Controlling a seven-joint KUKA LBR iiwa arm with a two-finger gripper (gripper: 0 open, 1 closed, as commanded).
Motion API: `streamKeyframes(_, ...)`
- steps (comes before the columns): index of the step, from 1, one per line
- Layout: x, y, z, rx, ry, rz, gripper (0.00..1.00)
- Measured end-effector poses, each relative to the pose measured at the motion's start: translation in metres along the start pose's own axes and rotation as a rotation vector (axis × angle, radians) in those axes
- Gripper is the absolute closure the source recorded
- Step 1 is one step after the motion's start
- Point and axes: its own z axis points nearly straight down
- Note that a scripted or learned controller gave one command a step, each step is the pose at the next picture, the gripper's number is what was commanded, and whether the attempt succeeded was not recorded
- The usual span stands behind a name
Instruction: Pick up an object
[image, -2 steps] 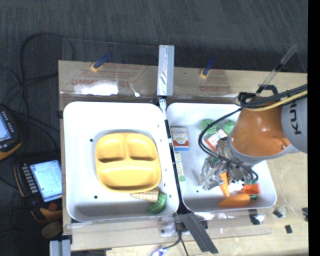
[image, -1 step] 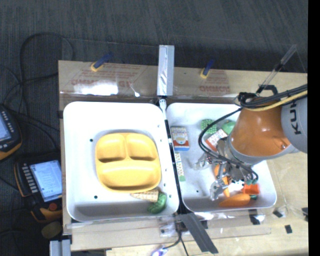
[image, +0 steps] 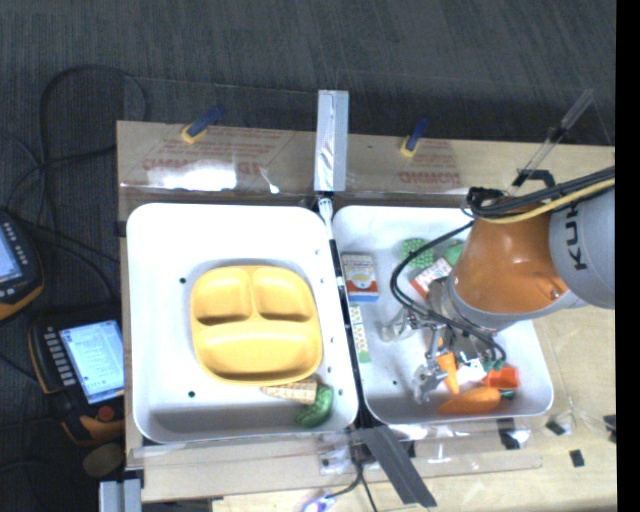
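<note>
My gripper (image: 438, 366) reaches down into the right bin (image: 385, 400), low over its front right part, under the arm's orange band (image: 505, 265). Just beneath and beside it lie an orange carrot-like piece (image: 470, 401) and a small red-orange item (image: 504, 377); another orange bit (image: 450, 372) sits right against the gripper. A small white, orange and blue carton (image: 358, 275) lies at the bin's left side. A green and white packet (image: 424, 262) is partly hidden by the arm.
The left bin (image: 160, 300) holds a yellow divided plate (image: 256, 320), with a beige wedge (image: 285, 390) and a green item (image: 318, 405) at its front edge. Black cables (image: 520, 200) loop over the arm. Devices lie off the bench at left.
</note>
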Motion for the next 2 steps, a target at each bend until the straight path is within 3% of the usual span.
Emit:
streamKeyframes(1, 0.011, -0.001, -0.002, 0.007, -0.014, -0.098, 0.00)
streamKeyframes(2, 0.010, -0.001, -0.012, 0.008, -0.013, -0.098, 1.00)
